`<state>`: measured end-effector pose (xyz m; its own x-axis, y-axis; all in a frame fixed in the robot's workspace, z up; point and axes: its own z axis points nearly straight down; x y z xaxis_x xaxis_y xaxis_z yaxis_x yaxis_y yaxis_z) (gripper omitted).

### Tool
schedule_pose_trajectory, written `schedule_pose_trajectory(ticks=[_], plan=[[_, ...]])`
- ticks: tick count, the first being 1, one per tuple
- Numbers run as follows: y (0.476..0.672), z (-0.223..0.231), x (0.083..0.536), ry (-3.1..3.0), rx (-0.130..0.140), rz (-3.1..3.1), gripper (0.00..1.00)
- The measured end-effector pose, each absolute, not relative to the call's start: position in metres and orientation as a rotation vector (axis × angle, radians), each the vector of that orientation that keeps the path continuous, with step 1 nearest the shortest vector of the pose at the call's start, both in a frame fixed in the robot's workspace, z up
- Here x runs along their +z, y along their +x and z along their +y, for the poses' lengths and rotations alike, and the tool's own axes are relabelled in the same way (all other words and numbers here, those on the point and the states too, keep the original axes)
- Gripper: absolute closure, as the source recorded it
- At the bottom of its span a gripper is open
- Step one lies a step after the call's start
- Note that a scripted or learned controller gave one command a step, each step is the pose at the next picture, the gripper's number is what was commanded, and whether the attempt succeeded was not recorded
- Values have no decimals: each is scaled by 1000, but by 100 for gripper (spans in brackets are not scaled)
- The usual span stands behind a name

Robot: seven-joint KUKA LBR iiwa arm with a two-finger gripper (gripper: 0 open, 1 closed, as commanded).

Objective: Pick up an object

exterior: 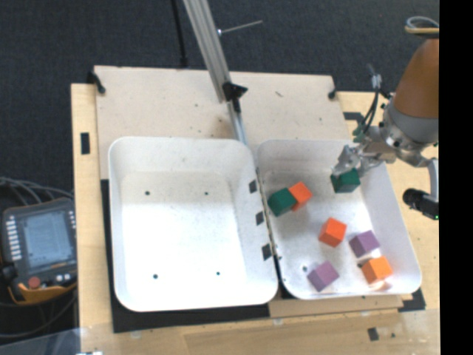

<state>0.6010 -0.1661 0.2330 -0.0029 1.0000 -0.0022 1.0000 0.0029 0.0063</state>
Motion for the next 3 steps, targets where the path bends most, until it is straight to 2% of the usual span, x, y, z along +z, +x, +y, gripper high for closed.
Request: schedule_pose_trajectory(ticks=[1, 2, 3], plan=[[602, -167, 274, 2213, 4, 2222, 100], [582, -118, 266, 2216, 0, 2228, 100], [574, -67, 270, 2214, 2, 2230, 100]])
